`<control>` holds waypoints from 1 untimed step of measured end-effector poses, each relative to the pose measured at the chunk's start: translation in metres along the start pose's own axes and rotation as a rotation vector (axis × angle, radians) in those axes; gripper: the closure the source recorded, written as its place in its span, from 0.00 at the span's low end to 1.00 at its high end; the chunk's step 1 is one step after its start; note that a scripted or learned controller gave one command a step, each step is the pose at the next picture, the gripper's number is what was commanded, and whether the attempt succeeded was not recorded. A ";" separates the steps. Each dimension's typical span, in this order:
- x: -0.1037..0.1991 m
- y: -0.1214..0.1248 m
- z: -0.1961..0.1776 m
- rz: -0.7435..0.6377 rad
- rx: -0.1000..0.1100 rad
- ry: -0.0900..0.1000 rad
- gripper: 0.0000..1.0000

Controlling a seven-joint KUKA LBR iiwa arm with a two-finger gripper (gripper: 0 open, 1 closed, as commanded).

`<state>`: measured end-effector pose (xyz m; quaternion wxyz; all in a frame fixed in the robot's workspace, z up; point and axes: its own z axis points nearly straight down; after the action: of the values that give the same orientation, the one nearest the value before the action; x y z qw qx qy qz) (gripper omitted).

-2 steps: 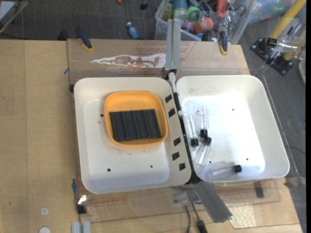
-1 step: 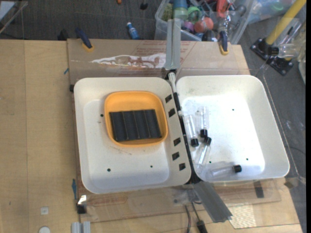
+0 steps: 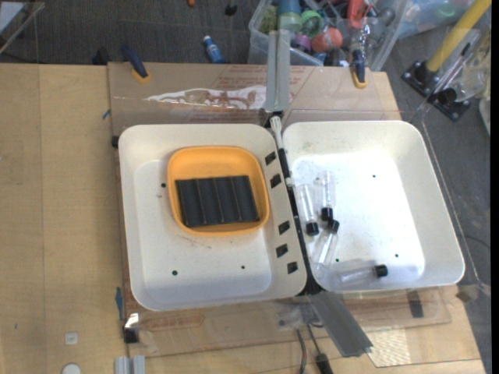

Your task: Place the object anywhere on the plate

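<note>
Black ridged block (image 3: 217, 201) (flat), on orange plate (image 3: 219, 160)

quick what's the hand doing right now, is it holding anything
Hand: its state cannot be told from this camera view. The clear tubes lie loose in the right bin; the orange plate carries a black ridged block.

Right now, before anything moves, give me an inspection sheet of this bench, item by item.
Surface: wooden bench bearing two white bins, left bin and right bin.
Job's things: orange plate in the left bin, a black ribbed block lying on it; clear tubes with black caps in the right bin, one apart near the front.
Clutter: clear tub of colourful toys behind the bins.
Grippers: nothing seen.
Cables: dark cable at the bench's front edge.
Surroundings: dark carpet; yellow pole.
</note>
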<state>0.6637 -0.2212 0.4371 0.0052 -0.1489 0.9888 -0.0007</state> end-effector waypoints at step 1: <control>-0.004 -0.001 0.000 -0.379 -0.001 -0.001 1.00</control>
<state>0.6682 -0.2209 0.4370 0.0052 -0.3325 0.9431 -0.0011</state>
